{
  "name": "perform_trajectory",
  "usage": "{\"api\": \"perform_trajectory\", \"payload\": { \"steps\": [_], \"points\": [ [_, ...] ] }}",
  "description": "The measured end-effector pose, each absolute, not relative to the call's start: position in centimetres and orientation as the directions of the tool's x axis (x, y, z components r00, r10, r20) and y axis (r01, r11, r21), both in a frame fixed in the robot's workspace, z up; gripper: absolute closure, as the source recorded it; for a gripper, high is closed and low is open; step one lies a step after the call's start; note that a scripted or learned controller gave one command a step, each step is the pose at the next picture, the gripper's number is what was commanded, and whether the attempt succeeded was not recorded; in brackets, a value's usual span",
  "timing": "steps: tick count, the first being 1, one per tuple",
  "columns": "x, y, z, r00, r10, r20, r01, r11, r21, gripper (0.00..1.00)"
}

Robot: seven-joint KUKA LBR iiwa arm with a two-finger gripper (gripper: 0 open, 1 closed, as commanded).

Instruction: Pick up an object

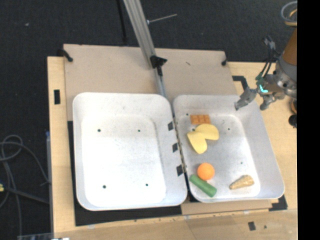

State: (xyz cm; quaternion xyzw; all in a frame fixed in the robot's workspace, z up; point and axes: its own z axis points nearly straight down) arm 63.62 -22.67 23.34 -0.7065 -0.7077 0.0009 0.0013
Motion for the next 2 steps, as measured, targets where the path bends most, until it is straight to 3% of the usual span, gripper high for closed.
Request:
{"api": "perform_trajectory", "payload": {
  "steps": [1, 2],
  "points": [
    [63.7, -22.7, 23.6, -0.005, 1.0, -0.003, 1.0, 0.005, 0.0, 0.0],
    [63.0, -22.0, 18.6, -0.004, 1.0, -0.001, 1.0, 0.004, -0.004, 0.0]
  ]
}}
